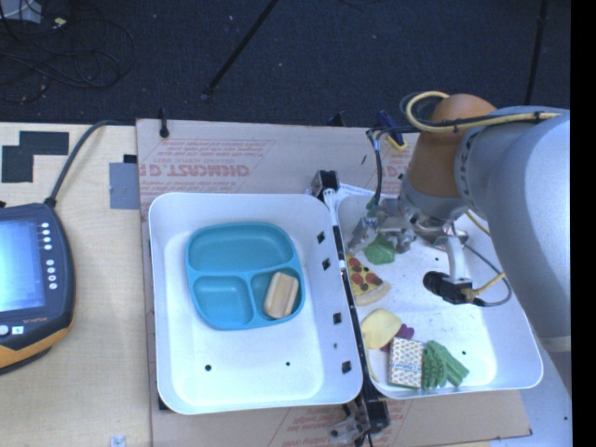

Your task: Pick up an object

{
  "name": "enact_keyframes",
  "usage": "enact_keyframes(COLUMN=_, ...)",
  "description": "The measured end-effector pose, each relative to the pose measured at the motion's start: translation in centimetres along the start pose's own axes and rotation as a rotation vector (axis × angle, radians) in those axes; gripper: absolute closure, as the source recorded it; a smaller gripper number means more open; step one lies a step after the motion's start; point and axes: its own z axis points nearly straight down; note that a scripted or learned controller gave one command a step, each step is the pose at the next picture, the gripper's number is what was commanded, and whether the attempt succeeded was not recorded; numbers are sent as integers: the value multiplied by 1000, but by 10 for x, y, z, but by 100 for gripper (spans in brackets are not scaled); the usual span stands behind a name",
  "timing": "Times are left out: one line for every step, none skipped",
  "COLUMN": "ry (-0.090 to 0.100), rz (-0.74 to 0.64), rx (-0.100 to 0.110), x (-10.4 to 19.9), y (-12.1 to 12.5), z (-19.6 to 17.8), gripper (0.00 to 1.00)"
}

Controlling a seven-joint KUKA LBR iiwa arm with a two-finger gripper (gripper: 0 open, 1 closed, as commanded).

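1. The worktop point(84, 380) is pale wood, with a sheet of printed cardboard point(233, 161) under two white bins that sit side by side.
2. The grey arm point(521, 203) reaches in from the right edge, its orange band point(438, 161) above the wrist, over the far part of the right bin point(521, 366).
3. The left bin point(186, 361) holds a blue divided plate point(228, 273) near its far side; a tan bread-like piece point(281, 294) lies in the plate's near right compartment.
4. A handheld controller with a lit screen point(28, 277) rests at the left edge of the worktop, well apart from the bins.
5. The gripper point(386, 236) hangs low at the far left corner of the right bin, just above a small green object point(380, 251); I cannot tell how its fingers stand, nor whether they touch the green piece.
6. A toy pizza slice point(366, 282) lies just beside the divider between the bins, near the green object.
7. Toward the near edge of the right bin lie a yellow piece point(379, 328), a patterned square packet point(405, 361) and a leafy green toy point(440, 364), close together.
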Motion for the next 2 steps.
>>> enact_keyframes(ry=5, rz=-3, rx=5, x=-37, y=0, z=2, gripper=0)
enact_keyframes(ry=3, rz=-1, rx=5, x=3, y=-1, z=2, gripper=0)
